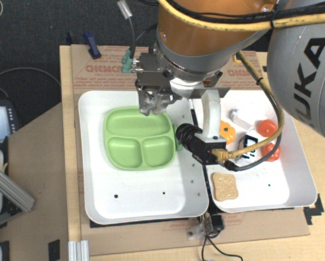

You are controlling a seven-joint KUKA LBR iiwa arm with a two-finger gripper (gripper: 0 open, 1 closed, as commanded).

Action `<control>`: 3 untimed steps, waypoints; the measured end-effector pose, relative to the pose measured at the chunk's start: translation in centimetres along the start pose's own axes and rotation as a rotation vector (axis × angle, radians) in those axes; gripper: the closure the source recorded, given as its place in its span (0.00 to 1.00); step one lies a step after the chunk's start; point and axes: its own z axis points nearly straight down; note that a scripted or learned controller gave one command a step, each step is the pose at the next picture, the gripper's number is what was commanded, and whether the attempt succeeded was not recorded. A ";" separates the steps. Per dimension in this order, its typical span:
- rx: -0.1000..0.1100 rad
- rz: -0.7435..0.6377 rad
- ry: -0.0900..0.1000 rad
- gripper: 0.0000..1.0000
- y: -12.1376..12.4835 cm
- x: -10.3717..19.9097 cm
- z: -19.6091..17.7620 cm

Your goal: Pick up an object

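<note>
The light green three-compartment plastic tray (139, 138) lies in the left white bin (97, 189). My gripper (153, 105) hangs over the tray's far rim; whether it is released or clenched, I cannot tell.

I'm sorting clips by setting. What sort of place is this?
Probably a robotics lab test bench: a KUKA arm with loose cabling reaches over two white bins on a board, holding toy-like items such as a green divided plate.
</note>
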 end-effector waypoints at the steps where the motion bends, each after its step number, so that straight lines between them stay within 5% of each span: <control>1: 0.009 0.015 -0.006 1.00 0.0 -8.2 2.3; 3: 0.000 0.006 -0.002 1.00 0.1 -7.6 0.1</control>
